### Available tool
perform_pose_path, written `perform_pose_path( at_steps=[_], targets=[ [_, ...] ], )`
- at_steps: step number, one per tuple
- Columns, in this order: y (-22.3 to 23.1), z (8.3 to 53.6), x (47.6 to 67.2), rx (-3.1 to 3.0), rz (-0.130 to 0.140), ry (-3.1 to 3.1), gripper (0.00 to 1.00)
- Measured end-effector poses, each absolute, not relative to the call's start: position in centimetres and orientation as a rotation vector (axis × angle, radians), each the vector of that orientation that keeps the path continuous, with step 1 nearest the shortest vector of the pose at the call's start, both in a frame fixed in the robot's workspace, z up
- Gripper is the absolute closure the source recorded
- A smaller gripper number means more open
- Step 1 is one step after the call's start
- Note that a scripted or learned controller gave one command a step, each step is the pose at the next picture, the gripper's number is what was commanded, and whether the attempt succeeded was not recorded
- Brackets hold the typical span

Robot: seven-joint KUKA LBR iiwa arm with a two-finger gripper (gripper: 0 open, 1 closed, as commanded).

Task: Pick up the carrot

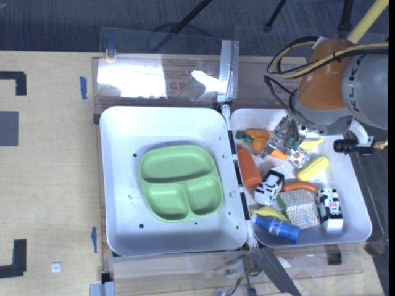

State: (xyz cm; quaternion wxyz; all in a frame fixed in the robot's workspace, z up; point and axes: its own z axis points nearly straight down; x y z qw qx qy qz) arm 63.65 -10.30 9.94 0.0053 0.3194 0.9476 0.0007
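as the tool [276, 142], its spread impossible to tell, hangs in the right bin [361, 217], the carrot [258, 137] lies just left, lengthwise across.

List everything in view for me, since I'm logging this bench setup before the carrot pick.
bins: 2, white, side by side on the bench
divided plate: 1, green, in left bin
carrot: 1, orange with green top, right bin's far left, beside the gripper
orange stick: 1, right bin's left edge
corn cob: 1, yellow, right bin
cow toys: 2, black-white, right bin
blue cylinder: 1, right bin's near edge
gripper: 1, grey, over right bin
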Motion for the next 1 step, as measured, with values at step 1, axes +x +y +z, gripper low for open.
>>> perform_pose_path(
  at_steps=[1],
  targets=[
    [-3.5, 18.61, 65.76, 1.018, 0.003, 2.966, 1.0]
  ],
)
